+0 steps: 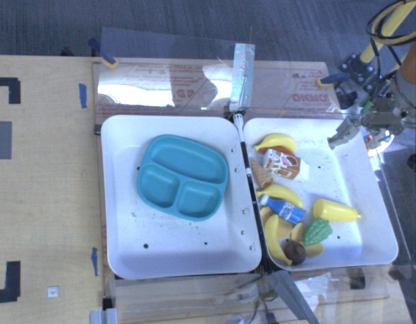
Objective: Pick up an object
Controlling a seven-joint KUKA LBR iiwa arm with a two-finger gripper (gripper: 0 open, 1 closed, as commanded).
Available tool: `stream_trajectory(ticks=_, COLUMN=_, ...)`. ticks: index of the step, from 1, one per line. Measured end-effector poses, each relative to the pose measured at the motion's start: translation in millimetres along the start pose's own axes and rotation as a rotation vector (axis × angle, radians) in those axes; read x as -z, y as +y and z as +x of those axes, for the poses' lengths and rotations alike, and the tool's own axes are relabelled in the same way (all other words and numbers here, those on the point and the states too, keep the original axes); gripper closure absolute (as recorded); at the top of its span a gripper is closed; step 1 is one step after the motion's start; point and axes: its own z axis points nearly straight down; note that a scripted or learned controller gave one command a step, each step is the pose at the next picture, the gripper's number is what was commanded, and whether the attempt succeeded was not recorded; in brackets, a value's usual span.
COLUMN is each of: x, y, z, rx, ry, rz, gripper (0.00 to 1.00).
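At the frame's right edge the gripper (342, 137) hovers above the right bin's (379, 245) upper corner; whether its jaws are released or clenched I cannot tell. Toy food (288, 211) crowds that bin's left side, likely ready for picking. A blue divided plate (183, 176) fills the left bin (120, 201).

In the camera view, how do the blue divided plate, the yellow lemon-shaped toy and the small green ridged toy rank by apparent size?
Largest to smallest:
1. Blue divided plastic plate, by far the largest.
2. Yellow lemon-shaped toy.
3. Small green ridged toy, slightly smaller than the lemon, though the margin is small.
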Motion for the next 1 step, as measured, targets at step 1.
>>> stream_trajectory(ticks=1, x=-94.0, y=76.0, z=60.0, rx=-0.259, ry=0.001, rz=0.003, gripper=0.00)
